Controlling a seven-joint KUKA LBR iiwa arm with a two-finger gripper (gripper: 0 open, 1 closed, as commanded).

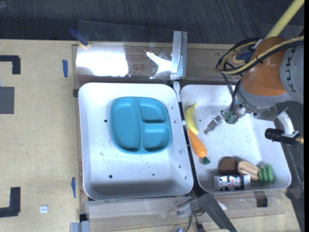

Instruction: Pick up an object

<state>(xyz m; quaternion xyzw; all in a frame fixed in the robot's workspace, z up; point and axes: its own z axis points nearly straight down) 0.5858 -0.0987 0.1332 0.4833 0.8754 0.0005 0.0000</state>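
Arm (268, 76) slanting over right bin (270, 185)

The arm (275, 76) runs off the picture's right edge. At the right bin's (251, 134) near edge, the bottle's (232, 181) label is too small to read.

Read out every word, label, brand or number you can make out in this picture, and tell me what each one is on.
"KU": large dark letters on the grey arm at the right edge, cut off by the frame.
The label on the small bottle lying in the right bin: black and white print, too small and blurred to read.
Nothing legible on the blue divided tray, the banana or the carrot.
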